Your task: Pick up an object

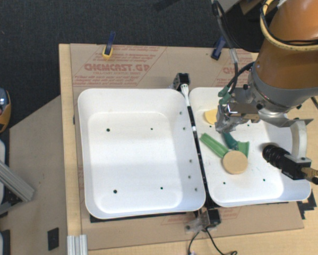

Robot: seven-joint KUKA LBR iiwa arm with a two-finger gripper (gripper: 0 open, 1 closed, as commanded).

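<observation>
My gripper hangs low over the right bin, near its back left part, and from this slanted look down I cannot tell whether it is spread or closed; nothing shows caught in it. Just beside its tip, towards the divider, lies a small yellow piece, partly hidden by my own metal. In front of me a green stick lies at a slant, with a darker teal piece next to it. A round tan disc touches or overlaps the teal piece's near end. These sit close together, so I judge the pick is not yet made and the choice of target matters. The green stick looks the best bet: I would line my jaws across its narrow width, not along it, and come down on the end farthest from the disc so I do not nudge the pile. The disc looks too flat and wide to pinch easily. The left bin sits alongside, across the divider.
</observation>
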